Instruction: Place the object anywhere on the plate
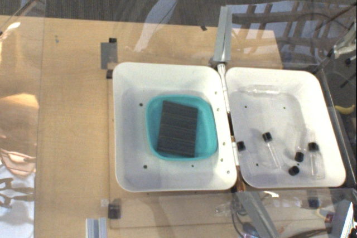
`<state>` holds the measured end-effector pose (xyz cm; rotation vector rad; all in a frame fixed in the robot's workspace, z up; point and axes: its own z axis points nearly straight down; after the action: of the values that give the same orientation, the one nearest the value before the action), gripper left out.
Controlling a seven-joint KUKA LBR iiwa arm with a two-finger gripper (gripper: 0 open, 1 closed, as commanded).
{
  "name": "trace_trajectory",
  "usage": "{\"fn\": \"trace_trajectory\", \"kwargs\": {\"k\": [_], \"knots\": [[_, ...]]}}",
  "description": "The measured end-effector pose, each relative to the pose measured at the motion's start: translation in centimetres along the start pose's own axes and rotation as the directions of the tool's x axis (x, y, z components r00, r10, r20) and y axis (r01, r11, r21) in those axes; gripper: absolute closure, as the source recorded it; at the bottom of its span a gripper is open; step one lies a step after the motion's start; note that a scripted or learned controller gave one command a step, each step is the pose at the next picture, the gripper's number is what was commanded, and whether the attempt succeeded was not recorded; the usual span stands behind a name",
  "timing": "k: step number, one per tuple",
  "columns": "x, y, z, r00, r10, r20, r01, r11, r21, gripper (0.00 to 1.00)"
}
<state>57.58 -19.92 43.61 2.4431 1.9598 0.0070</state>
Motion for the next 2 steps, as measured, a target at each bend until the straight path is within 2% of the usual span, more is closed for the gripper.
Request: {"fn": "trace_trajectory", "kwargs": {"k": [1, 2], "knots": [[-0.5, -3.8, -0.1, 0.991, 0.135, -0.001, -0.135, 0.991, 0.001, 0.0], [-0.3, -2.1, 0.0, 0.974, 0.226, 0.0, -0.226, 0.974, 0.001, 0.0]]}}
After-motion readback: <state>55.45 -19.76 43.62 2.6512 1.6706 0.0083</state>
